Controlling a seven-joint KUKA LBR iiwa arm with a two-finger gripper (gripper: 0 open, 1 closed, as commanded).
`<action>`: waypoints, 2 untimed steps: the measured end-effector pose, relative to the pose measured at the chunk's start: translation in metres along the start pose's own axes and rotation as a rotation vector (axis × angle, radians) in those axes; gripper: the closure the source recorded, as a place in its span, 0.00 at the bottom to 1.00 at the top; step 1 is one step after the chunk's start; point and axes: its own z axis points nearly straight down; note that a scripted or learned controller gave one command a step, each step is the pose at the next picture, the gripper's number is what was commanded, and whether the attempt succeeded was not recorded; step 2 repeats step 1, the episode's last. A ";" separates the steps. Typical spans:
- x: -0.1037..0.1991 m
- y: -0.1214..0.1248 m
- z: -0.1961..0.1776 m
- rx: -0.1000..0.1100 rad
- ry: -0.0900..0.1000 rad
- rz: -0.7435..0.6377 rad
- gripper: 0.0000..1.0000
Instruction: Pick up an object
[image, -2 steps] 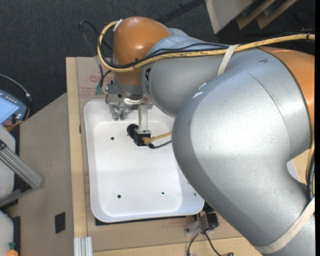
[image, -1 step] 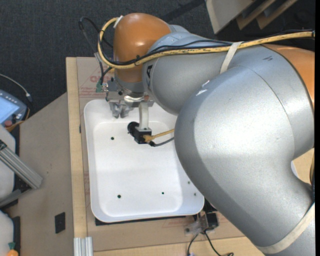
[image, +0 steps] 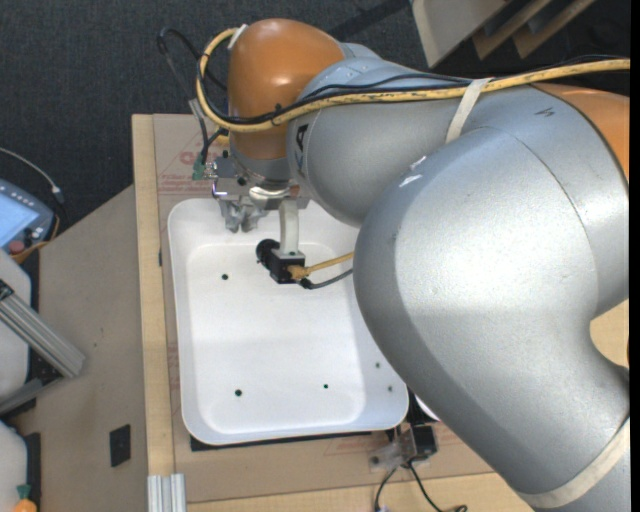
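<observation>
My gripper hangs below the orange wrist band, at the far left corner of the left white bin and just above its floor. The view is too coarse to tell how it stands. Nothing shows between or under its tip. The bin floor that I can see is plain white with a few small dark dots. The big grey arm covers the bin's right side and everything to the right of it.
The bin rests on a brown board with dark floor beyond it. Metal rails and a screen stand at the left. Small fittings and cables sit at the bin's near right corner.
</observation>
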 end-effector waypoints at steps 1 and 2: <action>0.000 0.000 -0.010 -0.002 0.000 -0.001 1.00; 0.000 0.000 -0.010 -0.002 0.000 -0.001 1.00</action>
